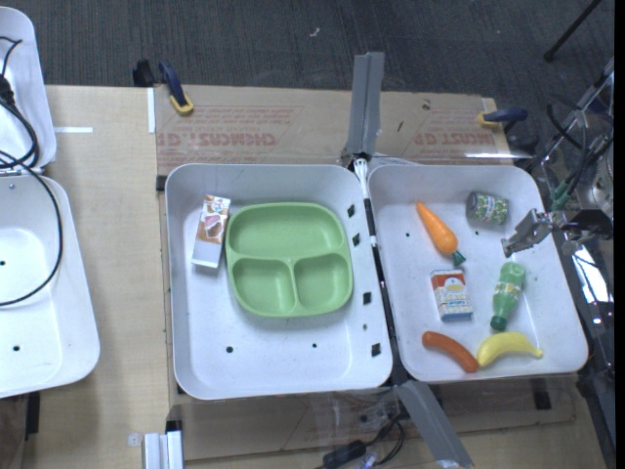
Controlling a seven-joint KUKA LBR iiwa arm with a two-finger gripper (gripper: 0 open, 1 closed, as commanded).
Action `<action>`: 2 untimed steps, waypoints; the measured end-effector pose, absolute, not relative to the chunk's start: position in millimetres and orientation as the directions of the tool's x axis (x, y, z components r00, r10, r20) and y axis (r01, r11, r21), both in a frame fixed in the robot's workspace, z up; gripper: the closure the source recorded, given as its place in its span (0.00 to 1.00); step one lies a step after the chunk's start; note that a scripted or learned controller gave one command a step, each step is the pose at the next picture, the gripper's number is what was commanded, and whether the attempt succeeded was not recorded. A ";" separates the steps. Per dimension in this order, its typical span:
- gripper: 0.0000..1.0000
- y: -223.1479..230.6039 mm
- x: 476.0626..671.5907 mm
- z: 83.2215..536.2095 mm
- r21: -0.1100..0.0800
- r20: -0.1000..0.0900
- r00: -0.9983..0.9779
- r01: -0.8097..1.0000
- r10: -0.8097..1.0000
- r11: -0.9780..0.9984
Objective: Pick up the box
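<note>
Two boxes are in view. A small orange, white and blue box (451,294) lies flat in the middle of the right bin (391,262). A white and brown carton (210,231) lies in the left bin (186,301), against the left side of a green plate. My gripper (525,234) hovers at the right bin's right rim, above and to the right of the small box and well apart from it. It sits between a can and a green bottle, with nothing seen in it.
The right bin also holds a carrot (437,229), a can (487,208), a green bottle (506,294), a red sausage (450,351) and a banana (507,348). A green divided plate (289,258) fills the middle of the left bin. Cables and stands crowd the far right.
</note>
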State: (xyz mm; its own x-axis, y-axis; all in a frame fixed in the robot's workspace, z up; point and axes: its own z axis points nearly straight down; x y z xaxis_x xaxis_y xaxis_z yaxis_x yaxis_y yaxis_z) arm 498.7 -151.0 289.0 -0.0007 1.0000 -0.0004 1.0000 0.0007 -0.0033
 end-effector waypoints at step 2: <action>0.00 -158.1 478.9 380.3 0.000 -0.002 -0.373 0.928 0.928 0.373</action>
State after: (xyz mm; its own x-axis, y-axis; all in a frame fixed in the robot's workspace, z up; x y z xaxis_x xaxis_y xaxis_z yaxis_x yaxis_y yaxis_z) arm 478.9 -158.1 380.3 -0.3731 0.9278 -0.0024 0.9278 0.3731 0.0000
